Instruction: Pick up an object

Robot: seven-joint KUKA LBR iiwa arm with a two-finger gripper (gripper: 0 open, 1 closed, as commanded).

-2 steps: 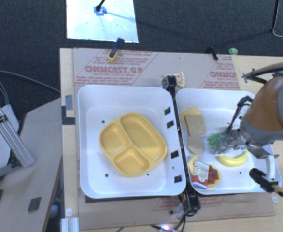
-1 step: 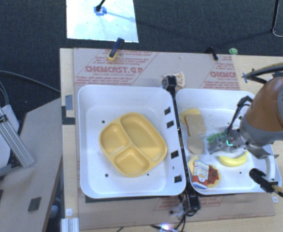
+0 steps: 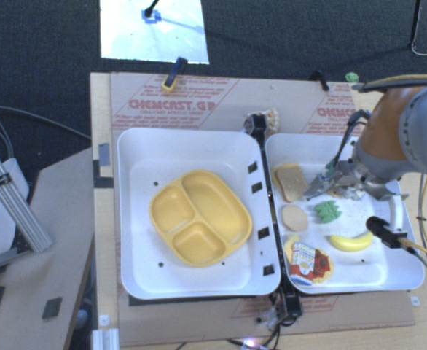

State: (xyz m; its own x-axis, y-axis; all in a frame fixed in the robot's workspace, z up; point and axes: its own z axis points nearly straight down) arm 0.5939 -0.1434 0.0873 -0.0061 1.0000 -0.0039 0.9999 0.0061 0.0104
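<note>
The right bin (image 3: 399, 272) holds a slice of toast (image 3: 290, 181), a round tan biscuit (image 3: 294, 217), a green leafy toy (image 3: 328, 211), a banana (image 3: 350, 242) and a colourful snack packet (image 3: 308, 262). My gripper (image 3: 320, 185) hangs low over this bin, just right of the toast and above the green toy. Nothing shows between its tips.
The left bin (image 3: 137, 195) carries a yellow divided plate (image 3: 200, 216) in its middle. A raised divider with black clips (image 3: 261, 188) separates the two bins. The arm's grey body (image 3: 410, 137) covers the right bin's far right corner.
</note>
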